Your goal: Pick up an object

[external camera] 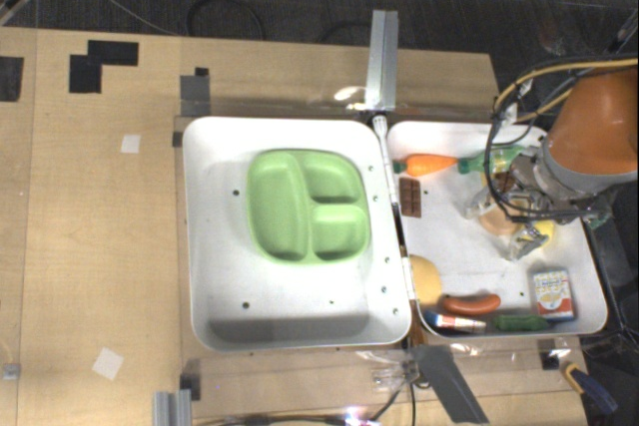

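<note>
While you're looking down at this, the stuff to grab is all in the right bin (pixel 589 314): an orange carrot (pixel 431 165) with a green top along the far edge, a brown chocolate-bar-looking piece (pixel 409 197) hard against the left wall, a pale yellow round thing (pixel 424 278) at the near-left corner, a red sausage (pixel 470 303) just right of it, a red-and-white marker (pixel 459 322) and a green stick (pixel 520 322) along the near wall, and a small printed carton (pixel 551 293) near the near-right corner. There's a tan lump and a yellow-ish bit (pixel 526 236) right under the wrist, too tangled in cables to name. The middle of that bin floor is the open room; most items hug the rim. The left bin (pixel 215 214) has a green divided tray (pixel 306 205) sitting mid-floor, apart from every wall. The arm (pixel 596 130) hangs over the right bin's far-right part, orange band up top, wrist pointing down. The gripper (pixel 511 205) is buried under it, so you can't tell how it stands.
</note>
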